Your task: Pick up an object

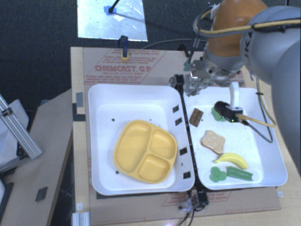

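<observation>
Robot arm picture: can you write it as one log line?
end effector: above right bin's back edge | holding: nothing seen | banana, toast: in right bin | yellow tray: left bin

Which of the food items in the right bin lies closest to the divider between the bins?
The brown chocolate piece, almost against the divider; the toast, banana and broccoli lie further right.

I counted two white bins (101, 126), one yellow tray (146, 150), one banana (232, 160), one toast slice (213, 141), one brown block (195, 117), two green pieces (231, 173).
</observation>
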`<state>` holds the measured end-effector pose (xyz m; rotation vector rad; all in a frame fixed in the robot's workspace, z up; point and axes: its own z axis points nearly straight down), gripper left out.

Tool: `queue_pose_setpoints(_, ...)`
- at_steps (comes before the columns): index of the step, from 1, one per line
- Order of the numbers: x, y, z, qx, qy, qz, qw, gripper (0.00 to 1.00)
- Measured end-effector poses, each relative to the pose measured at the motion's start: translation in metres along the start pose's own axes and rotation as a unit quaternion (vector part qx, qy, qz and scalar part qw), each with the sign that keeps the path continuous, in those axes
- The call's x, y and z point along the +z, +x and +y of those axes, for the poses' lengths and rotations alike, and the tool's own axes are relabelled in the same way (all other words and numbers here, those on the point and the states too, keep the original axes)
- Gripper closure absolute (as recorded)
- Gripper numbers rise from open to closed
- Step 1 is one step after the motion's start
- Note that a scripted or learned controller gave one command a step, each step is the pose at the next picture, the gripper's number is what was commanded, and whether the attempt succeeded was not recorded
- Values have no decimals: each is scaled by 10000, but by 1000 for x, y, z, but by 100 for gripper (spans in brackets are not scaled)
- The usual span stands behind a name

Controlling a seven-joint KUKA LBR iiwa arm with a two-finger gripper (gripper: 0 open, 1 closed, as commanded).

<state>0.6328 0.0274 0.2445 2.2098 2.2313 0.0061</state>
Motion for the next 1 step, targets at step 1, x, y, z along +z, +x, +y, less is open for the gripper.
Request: queue_pose_setpoints(1,16,46,7,1,12,-1,10000,100)
